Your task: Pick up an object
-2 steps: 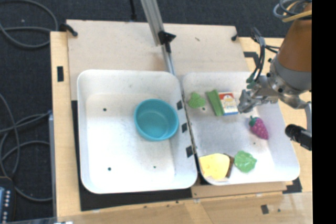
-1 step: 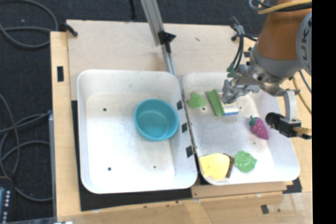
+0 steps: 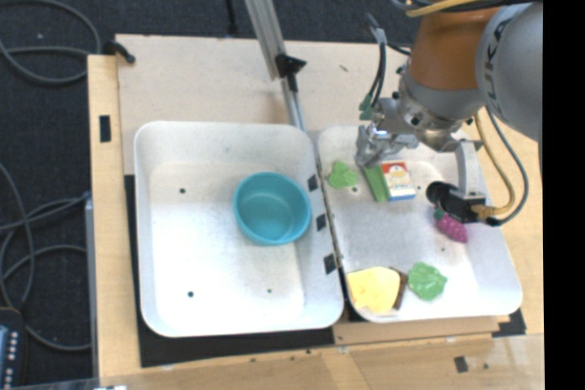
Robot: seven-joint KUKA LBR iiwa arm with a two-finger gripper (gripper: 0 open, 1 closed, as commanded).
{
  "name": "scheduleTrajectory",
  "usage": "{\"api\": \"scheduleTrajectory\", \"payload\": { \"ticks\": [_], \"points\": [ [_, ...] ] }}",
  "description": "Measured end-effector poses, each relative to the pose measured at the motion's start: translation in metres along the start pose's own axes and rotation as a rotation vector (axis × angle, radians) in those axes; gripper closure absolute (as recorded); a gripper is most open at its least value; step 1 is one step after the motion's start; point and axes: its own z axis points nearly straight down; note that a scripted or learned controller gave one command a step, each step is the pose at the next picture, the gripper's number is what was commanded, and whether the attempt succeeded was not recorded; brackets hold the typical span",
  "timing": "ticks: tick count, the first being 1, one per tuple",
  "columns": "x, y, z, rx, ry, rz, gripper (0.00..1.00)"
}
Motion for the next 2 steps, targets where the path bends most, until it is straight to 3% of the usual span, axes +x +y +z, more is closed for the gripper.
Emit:
{"api": "scheduleTrajectory", "payload": {
  "ticks": [1,2],
  "points": [
    [0.045,0.025,0.003,0.0,-0.001,0.001,1.0],
    [0.091,0.042,0.033,0.004,0.0,0.0,1.0]
  ]
}}
